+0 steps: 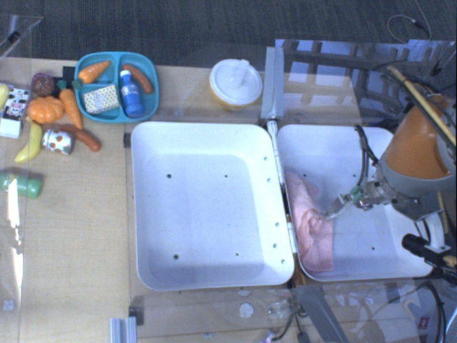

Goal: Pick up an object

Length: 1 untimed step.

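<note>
Pink cloth (312,224): lies crumpled along the left wall of the right bin (371,259), stretching from mid-wall down toward the near-left corner.
Handling: judged light, soft and limp; likely to sag and drape once lifted, unlikely to slip from a firm pinch, not fragile.
Where to grip: best on a raised fold near the middle of the heap, where the fabric bunches highest; a flat edge pressed to the wall looks harder to catch.
Gripper (341,204): poised just right of the cloth's upper-middle part, close to it or touching, tips too small and blurred to judge whether apart or together; nothing visibly held.
Arm (416,152): grey, with an orange cone-shaped band, reaching in from the right.
Cloth texture: matte, wrinkled, with soft rounded folds, pale pink.
Bins: 2 shallow white trays, smooth hard plastic, rounded corners, small dark holes in the floors; left bin (203,277) beside the right one, walls touching.
Bench (71,249): pale wood grain, flat.
Risk, as a judgement: a pinch too close to the bin wall could strike the wall and miss the fabric.
</note>
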Available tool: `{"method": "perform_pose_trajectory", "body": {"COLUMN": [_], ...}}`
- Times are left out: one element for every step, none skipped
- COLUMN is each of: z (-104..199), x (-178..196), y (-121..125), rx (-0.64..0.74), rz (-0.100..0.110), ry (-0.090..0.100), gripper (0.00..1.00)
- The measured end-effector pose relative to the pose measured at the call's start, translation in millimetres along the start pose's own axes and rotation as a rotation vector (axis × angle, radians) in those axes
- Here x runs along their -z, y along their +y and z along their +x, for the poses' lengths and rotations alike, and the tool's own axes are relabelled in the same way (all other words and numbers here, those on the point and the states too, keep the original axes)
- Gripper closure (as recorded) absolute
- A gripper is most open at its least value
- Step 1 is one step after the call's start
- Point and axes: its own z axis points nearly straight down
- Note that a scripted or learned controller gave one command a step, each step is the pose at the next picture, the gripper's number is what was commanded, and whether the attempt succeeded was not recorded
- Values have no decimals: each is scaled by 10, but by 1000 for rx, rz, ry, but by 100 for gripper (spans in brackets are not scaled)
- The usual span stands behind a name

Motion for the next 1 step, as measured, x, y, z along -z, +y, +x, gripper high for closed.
{"method": "perform_pose_trajectory", "body": {"z": [435], "x": [-324], "y": [-76], "rx": [-66], "rz": [-13], "ry": [-8], "gripper": [0]}}
